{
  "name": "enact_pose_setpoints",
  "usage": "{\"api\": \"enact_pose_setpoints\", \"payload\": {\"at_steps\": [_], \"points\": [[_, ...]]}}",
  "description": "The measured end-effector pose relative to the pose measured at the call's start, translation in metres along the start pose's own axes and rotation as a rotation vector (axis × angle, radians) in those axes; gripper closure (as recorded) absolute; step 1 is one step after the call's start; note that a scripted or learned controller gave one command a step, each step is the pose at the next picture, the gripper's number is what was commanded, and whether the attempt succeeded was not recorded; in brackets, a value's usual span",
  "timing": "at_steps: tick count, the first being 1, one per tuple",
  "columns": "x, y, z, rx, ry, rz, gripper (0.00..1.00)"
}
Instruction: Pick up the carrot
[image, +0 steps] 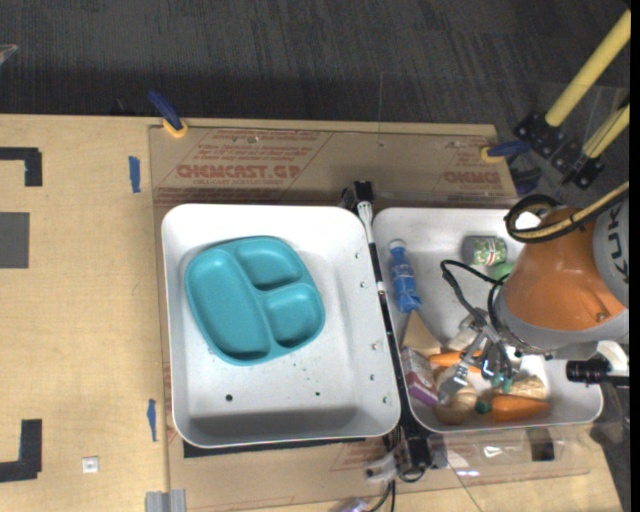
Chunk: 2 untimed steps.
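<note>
Two white bins sit side by side on the table (80, 330). The left bin (200, 400) holds a teal divided plate (255, 298) w/ three compartments, lying flat toward the bin's upper left; a few dark specks dot the bin floor below it.

The right bin (440, 235) is crowded and partly covered by the arm (555, 290), whose orange band and grey body hide much of the bin's right half. A blue bottle (403, 280) lies lengthwise near the bin's left wall, cap end toward the top. A green-and-white item (487, 252) sits near the bin's top, half cut off by the arm; can't make out what it is.

The gripper (478, 368) is down in the clutter at the bin's lower part, among black cables and metal bits. Can't tell if it's spread or closed, or whether anything sits in it.

The carrot (515, 407) lies on its side near the bin's lower edge, just below and right of the gripper, green stub toward the left. A second orange piece (445, 358) shows left of the gripper, partly hidden. A clear-wrapped packet (420, 375) and a tan rounded item (457, 403) crowd beside it, edges hard to separate.
</note>
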<state>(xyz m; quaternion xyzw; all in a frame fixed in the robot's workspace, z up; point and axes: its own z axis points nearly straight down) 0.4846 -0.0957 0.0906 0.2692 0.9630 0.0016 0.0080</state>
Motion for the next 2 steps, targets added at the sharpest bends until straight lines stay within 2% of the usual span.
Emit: {"api": "enact_pose_setpoints", "payload": {"at_steps": [1, 2], "points": [[-0.005, 0.002, -0.013, -0.005, -0.016, -0.001, 1.0], [0.029, 0.067, -0.097, -0.001, 0.006, 0.068, 1.0]]}}
